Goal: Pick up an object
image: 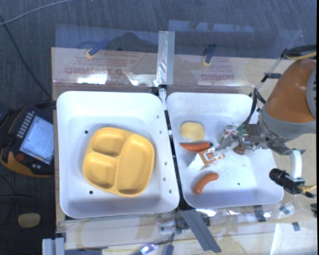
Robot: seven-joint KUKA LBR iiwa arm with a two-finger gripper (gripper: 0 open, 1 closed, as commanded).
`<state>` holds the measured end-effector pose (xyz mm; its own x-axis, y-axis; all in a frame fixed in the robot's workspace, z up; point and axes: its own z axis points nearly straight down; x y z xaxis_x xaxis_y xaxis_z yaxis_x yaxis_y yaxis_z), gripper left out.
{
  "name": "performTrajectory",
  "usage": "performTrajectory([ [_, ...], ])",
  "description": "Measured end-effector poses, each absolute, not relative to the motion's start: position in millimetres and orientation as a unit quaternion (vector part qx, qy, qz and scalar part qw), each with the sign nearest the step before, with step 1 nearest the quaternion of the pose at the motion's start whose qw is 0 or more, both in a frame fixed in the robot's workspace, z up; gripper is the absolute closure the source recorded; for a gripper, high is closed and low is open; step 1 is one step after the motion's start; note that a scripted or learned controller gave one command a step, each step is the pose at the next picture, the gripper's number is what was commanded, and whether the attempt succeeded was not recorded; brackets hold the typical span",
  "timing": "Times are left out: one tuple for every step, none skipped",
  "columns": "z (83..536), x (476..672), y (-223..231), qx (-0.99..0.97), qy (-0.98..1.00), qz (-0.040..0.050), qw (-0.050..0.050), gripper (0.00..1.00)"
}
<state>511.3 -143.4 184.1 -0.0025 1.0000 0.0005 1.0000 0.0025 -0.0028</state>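
The right bin [239,193] holds several small items. A pale yellow round piece [192,130] lies near its left wall, with a red pepper-shaped item [194,146] just below it. An orange sausage [205,181] rests nearer the front. A small white and orange tag-like piece [206,157] lies between the pepper and the sausage. My gripper [231,138] reaches in from the right and hangs low over the bin's middle, just right of the red item and the tag. Nothing can be seen gripped in it.
The left bin [69,195] holds a yellow divided tray [118,160]. The arm's orange band [290,92] and grey wrist stand over the right bin's right wall. A handheld pendant [29,139] lies on the floor to the left.
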Motion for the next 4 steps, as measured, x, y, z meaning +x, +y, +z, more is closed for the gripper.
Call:
performTrajectory([
  [96.5, 563.8, -188.1, -0.733, -0.681, 0.0008, 0.001, 0.00],
  [104.7, 563.9, -186.9, -0.732, -0.681, 0.0005, 0.002, 1.00],
  [104.7, 563.9, -186.8, -0.732, -0.681, 0.0006, 0.002, 0.00],
  [90.0, 648.8, -102.4, -0.781, -0.625, -0.0020, -0.004, 0.00],
])
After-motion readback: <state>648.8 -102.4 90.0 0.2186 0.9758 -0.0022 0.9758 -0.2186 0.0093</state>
